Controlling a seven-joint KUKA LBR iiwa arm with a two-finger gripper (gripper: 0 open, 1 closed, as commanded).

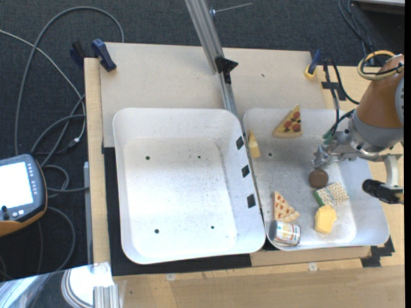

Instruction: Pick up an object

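Note:
My gripper [323, 158] hangs low over the right bin [276, 165], its tip just above a small brown round object [318, 178]. Whether anything sits between the fingers I cannot make out. A pizza slice [289, 123] lies at the bin's far side. Another pizza slice [283, 206] lies near the front, beside a tin can [285, 233] on its side. A yellow corn-like piece [325, 219] and a patterned packet [332, 194] lie at the front right. A small yellow block [254, 145] rests against the bin's left wall.
The left bin [180, 185] sits beside the right one, with black clips along the shared wall. A metal pole [205, 31] slants in from the top. Cables and a teach pendant [19, 191] lie off the bench at the left.

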